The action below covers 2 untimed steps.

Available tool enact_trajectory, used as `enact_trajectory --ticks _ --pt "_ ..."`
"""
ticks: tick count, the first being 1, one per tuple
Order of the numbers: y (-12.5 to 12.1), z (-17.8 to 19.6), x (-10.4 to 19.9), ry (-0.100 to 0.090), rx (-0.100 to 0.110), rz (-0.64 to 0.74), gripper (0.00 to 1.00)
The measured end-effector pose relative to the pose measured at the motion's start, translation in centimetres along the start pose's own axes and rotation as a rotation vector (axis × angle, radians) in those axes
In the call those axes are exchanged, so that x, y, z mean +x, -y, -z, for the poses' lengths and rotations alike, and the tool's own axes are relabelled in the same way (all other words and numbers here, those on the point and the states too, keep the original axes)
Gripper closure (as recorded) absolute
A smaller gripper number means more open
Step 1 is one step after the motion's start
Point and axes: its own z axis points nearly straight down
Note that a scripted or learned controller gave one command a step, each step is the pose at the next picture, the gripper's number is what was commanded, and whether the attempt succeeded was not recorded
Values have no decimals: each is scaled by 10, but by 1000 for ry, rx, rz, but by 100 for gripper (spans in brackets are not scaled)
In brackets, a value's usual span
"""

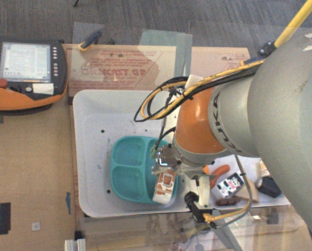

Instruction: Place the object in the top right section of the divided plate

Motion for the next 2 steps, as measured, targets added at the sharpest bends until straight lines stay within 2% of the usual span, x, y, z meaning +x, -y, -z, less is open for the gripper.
enact_trajectory --ticks 1,2 --pt "-17 -15 -15 -3 -2 78 100" --pt "-65 73 10 1 -2 -68 100"
